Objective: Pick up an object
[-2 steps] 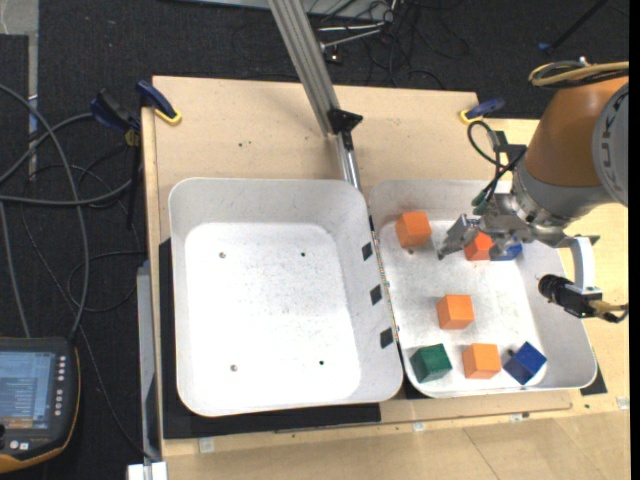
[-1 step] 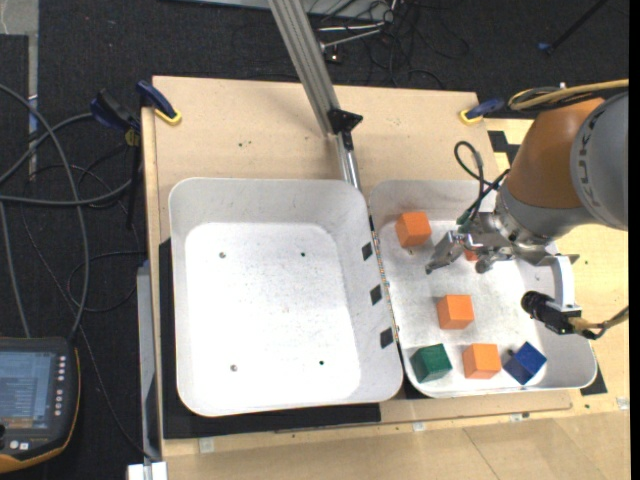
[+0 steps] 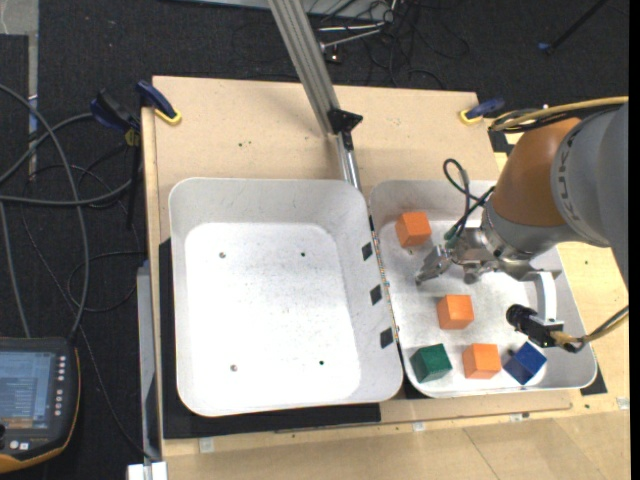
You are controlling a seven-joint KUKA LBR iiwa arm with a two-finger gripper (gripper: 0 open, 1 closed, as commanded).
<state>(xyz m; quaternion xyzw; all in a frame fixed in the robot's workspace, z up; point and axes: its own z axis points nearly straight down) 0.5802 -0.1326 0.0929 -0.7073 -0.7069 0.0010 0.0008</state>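
Where bench (image 3: pixel 260 128) bears bins, cables (image 3: pixel 60 183) cross dark floor.

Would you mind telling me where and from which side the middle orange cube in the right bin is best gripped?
Probably from straight above, the hand closing on two opposite flat sides of the middle orange cube. It sits flat with bare bin floor all round, apart from the other blocks.

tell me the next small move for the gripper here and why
Probably shift toward the near edge of the right bin and come down over the middle orange block. The gripper hovers between that block and the orange block at the far side, with nothing visibly between its fingers, and the middle block stands apart from its neighbours.
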